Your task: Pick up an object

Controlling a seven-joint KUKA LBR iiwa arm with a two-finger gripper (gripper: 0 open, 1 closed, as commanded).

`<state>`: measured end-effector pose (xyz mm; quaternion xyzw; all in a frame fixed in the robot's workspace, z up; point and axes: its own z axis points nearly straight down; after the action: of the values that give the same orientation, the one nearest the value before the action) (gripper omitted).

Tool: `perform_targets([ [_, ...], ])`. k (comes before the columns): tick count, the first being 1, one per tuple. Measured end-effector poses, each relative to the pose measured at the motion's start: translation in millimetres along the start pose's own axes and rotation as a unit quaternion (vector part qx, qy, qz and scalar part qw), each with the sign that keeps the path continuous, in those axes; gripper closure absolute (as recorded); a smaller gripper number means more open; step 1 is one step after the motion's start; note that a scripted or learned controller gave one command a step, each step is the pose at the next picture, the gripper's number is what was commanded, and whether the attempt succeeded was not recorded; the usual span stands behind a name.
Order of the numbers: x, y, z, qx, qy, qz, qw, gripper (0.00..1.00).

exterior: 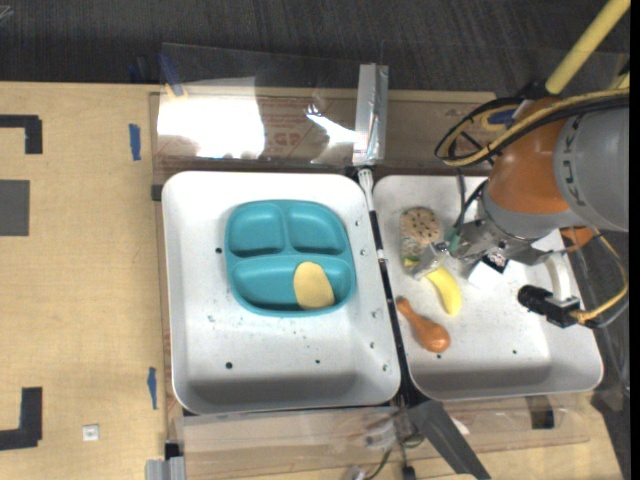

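In the left bin (190, 298), a teal divided plate (245, 268) sat a little above the middle, with two small compartments along its top and one wide compartment along its bottom. A yellow oval piece (314, 286) lay in the wide compartment, at about 5 o'clock on the plate, its edge near the plate's rim. Both upper compartments held nothing. Around the plate, the bin's white floor was marked by a few small dark specks.

In the right bin (500, 343), everything lay in the left half. A round speckled cookie (421, 226) lay at about 10 o'clock from the bin's centre, near the wall shared with the left bin. Just below it, at 6 o'clock from the cookie, was a small yellow-green piece (411, 260) too small to name. A yellow banana (444, 293) lay tilted at about 8 o'clock from the bin's centre. An orange drumstick-shaped piece (424, 328) lay at 7 o'clock from the banana, close to it.

The gripper (452, 250) hung low over the right bin, just beside the cookie at its 4 o'clock and just above the banana at its 12 o'clock. Whether it was open or closed could not be told, and nothing could be seen held in it. The grey arm (595, 163) with its orange band (525, 183) reached in from 3 o'clock.
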<state>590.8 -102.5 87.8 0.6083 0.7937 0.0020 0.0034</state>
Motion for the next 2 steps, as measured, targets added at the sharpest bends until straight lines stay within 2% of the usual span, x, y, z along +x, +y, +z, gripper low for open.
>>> perform_targets([
  [1,-49,40,-19,0.001,0.000,-0.041,0.9992,0.00],
  [2,-6,-30,0,0.000,0.001,-0.092,0.9957,0.00],
])
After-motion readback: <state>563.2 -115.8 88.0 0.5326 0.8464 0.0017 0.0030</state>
